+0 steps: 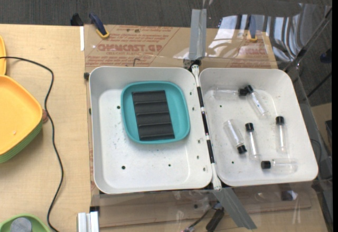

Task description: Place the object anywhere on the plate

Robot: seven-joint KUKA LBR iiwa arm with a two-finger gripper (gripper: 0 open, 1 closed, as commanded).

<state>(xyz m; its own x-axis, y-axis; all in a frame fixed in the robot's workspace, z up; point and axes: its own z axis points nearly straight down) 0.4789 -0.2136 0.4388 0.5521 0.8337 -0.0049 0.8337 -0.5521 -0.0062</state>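
A teal, rounded-square plate [181, 116] lies in the upper middle of the left bin [148, 170]. A dark ribbed rectangular block [152, 114] rests flat on the plate and covers most of its centre. In the right bin [224, 165] lie several clear vials with black caps. One vial [253, 99] is near the back and two more [234, 137] [251, 140] lie side by side in the middle. Another vial [281, 135] sits at the right, and one [279, 164] lies near the front.
A stack of yellow dishes [16, 120] sits on the wooden bench at the far left, with a black cable [53, 136] curving past it. Cardboard [137, 46] lies behind the bins. A grey metal post [197, 35] stands at the back between them.
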